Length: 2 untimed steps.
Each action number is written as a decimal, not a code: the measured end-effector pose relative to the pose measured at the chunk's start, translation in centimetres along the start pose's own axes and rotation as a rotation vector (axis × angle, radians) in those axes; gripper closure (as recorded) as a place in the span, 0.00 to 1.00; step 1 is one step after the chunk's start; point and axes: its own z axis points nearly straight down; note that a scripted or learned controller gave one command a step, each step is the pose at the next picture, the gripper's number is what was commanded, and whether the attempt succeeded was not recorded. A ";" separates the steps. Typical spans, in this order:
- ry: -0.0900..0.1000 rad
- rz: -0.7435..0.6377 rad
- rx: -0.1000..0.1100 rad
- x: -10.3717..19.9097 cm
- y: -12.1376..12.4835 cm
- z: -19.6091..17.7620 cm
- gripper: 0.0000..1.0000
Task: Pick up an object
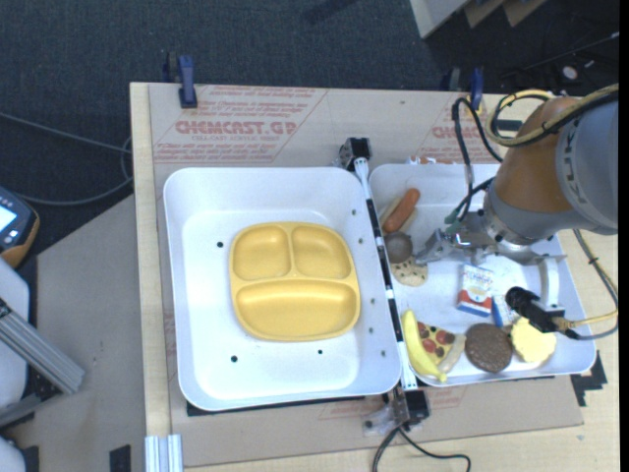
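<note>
The likeliest target is the cookie (410, 272), a small round speckled disc lying flat in the right bin (432, 177), hard against that bin's left wall. Just above it sits a greyish round lump (398, 249), and above that a hot dog (401, 208) lies at a slant. All of these look like toy food: light, stiff plastic, probably smooth enough to slide under a glancing touch. The cookie is thin and flat, so I'd guess it wants taking by its rim, across the disc, and the wall beside it leaves little room on that side. The hot dog, taken across its narrow middle, looks the easier catch.

The hand (438, 247) hangs low just to the right of the cookie and the lump, pointing left; from here I cannot tell how wide it is parted, and nothing is plainly caught in it.

Further along the right bin lie a small carton (477, 291), a banana (417, 345), a pizza slice (439, 340), a brown patty (487, 347) and a yellow wedge (533, 342). The left bin (197, 264) carries a yellow divided plate (294, 280). Both bins sit on the board-covered surface (246, 126).
</note>
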 end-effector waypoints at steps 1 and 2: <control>-0.001 0.012 0.002 -8.3 -5.4 0.0 0.00; -0.003 -0.003 -0.004 -0.6 2.3 0.1 0.00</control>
